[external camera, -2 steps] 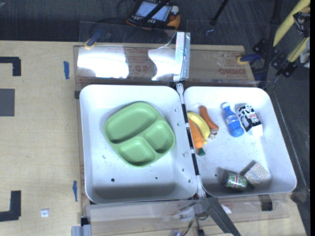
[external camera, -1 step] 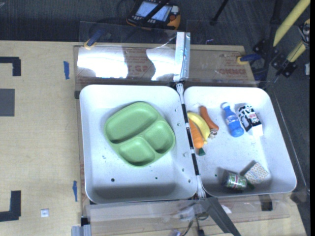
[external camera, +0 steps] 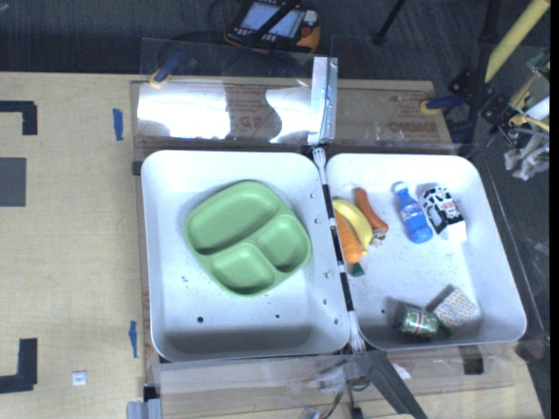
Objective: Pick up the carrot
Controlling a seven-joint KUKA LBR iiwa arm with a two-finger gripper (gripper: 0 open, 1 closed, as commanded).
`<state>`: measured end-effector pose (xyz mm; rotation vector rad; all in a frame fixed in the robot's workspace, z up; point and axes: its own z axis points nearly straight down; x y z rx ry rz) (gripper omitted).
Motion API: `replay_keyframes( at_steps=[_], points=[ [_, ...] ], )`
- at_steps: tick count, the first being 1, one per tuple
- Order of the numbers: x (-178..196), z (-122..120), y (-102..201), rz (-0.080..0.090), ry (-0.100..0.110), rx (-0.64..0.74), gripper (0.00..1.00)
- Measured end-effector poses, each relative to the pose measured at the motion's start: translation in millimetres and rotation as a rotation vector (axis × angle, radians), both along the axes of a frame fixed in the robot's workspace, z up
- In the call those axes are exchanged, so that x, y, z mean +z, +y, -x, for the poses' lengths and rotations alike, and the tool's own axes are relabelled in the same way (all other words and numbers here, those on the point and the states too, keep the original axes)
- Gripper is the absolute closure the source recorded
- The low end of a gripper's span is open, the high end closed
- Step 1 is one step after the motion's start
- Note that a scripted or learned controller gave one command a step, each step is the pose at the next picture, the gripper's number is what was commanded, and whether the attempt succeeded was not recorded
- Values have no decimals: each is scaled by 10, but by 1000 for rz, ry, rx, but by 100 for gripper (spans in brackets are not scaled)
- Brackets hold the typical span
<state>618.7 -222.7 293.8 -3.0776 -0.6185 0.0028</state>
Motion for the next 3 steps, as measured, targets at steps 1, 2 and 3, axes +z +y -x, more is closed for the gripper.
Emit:
replay_keyframes(
  at_steps=[1, 2, 3],
  points=[
    [-1690, -307, -1, 1, -5, 297, 100],
    [-1837, -99, 313, 18, -34, 382, 100],
    [-1843, -10, 544, 36, -45, 524, 100]
  ],
)
